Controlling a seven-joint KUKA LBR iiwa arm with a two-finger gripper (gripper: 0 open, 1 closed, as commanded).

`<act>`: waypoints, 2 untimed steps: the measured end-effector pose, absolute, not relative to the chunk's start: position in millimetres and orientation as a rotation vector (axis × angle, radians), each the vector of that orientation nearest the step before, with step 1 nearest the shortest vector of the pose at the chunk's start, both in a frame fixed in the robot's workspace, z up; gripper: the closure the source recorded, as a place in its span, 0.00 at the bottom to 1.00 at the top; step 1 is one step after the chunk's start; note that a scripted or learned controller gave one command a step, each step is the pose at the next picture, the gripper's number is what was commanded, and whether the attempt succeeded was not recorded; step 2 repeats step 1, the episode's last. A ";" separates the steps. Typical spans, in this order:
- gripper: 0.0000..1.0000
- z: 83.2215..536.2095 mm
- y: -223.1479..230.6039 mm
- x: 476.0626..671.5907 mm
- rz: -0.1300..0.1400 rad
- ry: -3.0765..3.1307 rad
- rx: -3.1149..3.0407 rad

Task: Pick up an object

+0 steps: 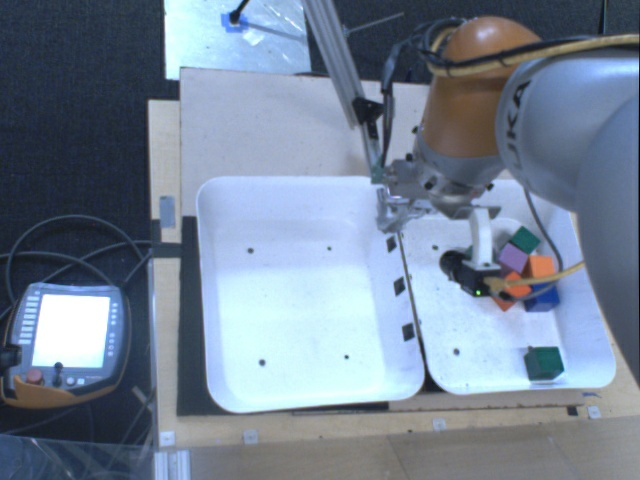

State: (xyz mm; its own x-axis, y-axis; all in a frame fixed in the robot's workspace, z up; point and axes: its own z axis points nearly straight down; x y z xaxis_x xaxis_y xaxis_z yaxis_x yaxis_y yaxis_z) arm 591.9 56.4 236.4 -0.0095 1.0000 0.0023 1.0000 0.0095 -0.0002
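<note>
A cluster of small blocks lies at the right side of the right bin (450, 353): a green one (525, 239), a purple one (512, 258), an orange one (541, 266), a blue one (543, 300) and a red one (504, 295). A dark green cube (543, 363) sits alone near that bin's front right corner. My gripper (392, 214) hangs over the far end of the divider between the two bins, well left of the cluster. Nothing shows in it.
The left bin (300, 298) lies beside the right one, their rims meeting at a divider with black marks (400, 286). A slanted metal rod (335, 53) crosses above the gripper. A teach pendant (65, 343) with cables rests off the bench at far left.
</note>
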 end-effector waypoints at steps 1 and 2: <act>1.00 229.9 100.4 584.5 -0.003 -2.231 -2.210; 1.00 229.9 100.4 584.5 -0.003 -2.231 -2.210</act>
